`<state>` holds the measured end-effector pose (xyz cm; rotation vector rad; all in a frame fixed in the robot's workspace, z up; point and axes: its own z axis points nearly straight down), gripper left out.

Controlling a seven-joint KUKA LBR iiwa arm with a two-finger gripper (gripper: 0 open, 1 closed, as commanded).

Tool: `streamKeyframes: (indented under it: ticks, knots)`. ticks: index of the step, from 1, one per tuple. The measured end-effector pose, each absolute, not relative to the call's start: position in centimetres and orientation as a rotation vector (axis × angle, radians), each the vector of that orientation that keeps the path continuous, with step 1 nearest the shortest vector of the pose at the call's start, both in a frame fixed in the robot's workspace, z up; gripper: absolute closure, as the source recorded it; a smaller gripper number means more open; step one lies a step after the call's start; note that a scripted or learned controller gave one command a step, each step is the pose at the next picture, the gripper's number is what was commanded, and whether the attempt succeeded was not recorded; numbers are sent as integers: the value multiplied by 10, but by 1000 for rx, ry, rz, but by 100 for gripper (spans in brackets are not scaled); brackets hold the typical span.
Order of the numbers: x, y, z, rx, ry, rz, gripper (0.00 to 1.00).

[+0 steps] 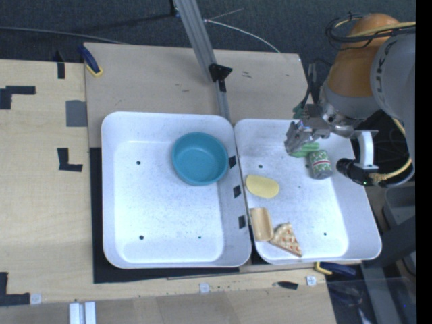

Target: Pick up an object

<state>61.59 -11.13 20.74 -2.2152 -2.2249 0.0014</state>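
Note:
My gripper (297, 142) hangs low over the far part of the right bin (337, 238), reaching in from the right. A green can (320, 165) lies just to its right and a little nearer, with a green edge showing right under the gripper's tip. A yellow oval piece (262, 186) rests near the bin's left wall. Closer to the front lie a brown roll (260, 223) and a pizza slice (286, 239). A blue bowl (199, 157) stands in the left bin (135, 241).
A slanted metal pole (202, 42) rises from the back between the two bins. The arm's grey and orange body (364, 66) and a cable fill the far right. Black clips sit on the divider between the bins.

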Motion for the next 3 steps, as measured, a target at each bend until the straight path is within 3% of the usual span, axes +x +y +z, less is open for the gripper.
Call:
streamKeyframes:
  ticks: [1, 2, 3]
  knots:
    - [589, -68, 210, -2214, -2224, 2, 100]
    - [582, -14, 215, -2211, -2227, 1, 100]
    - [553, 38, 217, -2211, -2226, 3, 100]
